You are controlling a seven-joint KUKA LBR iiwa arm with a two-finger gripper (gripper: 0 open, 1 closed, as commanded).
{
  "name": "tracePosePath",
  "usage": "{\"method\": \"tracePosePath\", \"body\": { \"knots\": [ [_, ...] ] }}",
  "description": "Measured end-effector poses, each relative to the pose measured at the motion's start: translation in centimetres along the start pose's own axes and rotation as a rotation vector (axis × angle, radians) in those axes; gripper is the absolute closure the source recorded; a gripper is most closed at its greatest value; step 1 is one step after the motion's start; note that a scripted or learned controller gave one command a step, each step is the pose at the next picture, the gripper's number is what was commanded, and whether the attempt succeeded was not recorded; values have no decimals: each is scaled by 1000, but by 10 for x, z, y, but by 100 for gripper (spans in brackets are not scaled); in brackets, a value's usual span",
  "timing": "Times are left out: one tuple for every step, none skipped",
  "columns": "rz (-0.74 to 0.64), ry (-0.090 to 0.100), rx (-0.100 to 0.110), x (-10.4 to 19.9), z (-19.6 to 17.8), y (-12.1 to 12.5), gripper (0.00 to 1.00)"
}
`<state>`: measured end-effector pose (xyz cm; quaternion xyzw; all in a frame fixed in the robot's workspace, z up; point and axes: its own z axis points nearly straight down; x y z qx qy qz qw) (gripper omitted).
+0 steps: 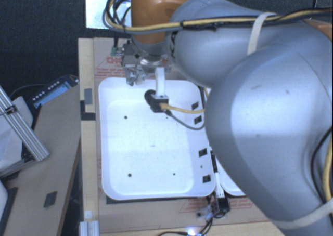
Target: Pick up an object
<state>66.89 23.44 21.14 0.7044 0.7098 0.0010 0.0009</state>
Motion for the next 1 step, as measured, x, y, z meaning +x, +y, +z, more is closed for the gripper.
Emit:
{"method": "tracePosePath", "body": {
  "knots": [
    [4,0,3,0,-10,-39,100]
  ]
}}
